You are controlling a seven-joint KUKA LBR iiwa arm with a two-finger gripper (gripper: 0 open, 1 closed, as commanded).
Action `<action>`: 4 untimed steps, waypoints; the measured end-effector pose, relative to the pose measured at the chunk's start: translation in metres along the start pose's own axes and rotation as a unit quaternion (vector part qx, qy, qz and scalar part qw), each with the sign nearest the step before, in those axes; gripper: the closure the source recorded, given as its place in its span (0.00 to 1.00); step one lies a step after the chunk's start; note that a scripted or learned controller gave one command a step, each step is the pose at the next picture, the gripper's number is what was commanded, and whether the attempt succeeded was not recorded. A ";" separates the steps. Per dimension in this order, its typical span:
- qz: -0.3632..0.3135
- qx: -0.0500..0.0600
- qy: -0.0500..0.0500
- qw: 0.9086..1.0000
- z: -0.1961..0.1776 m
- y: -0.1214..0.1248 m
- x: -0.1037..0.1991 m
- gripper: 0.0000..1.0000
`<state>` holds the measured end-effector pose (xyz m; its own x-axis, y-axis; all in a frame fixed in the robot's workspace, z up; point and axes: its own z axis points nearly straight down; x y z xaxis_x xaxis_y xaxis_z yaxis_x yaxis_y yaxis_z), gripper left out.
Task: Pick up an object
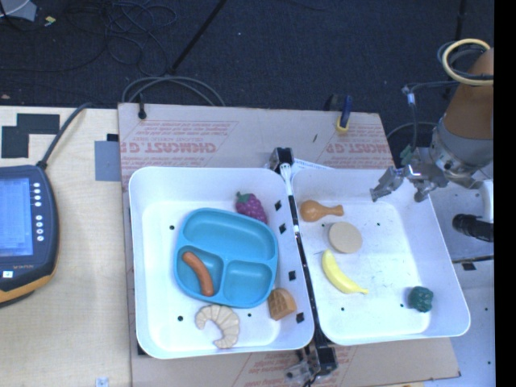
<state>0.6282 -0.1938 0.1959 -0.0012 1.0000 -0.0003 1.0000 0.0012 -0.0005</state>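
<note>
White bins (161, 185), banana (342, 273) below fingers (385, 185)

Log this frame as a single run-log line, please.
phase: approach | pincer: open, holding nothing, above right bin's far rim | right bin: drumstick, banana, broccoli | nothing lifted

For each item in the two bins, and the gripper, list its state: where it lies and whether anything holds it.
Gripper: open, holding nothing.
Sausage: lying in blue tray.
Grapes: beside tray, free.
Croissant: left bin floor.
Drumstick: right bin, free.
Banana: lying flat.
Broccoli: right bin corner.
</note>
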 end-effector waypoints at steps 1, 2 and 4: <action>-0.001 0.000 0.000 1.000 -0.010 0.000 0.000 1.00; -0.001 -0.009 -0.002 1.000 -0.183 0.000 0.015 1.00; -0.001 0.003 0.001 1.000 -0.280 -0.064 0.071 1.00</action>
<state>0.5645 -0.1227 0.4759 -0.0026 1.0000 0.0024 1.0000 0.0027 -0.0059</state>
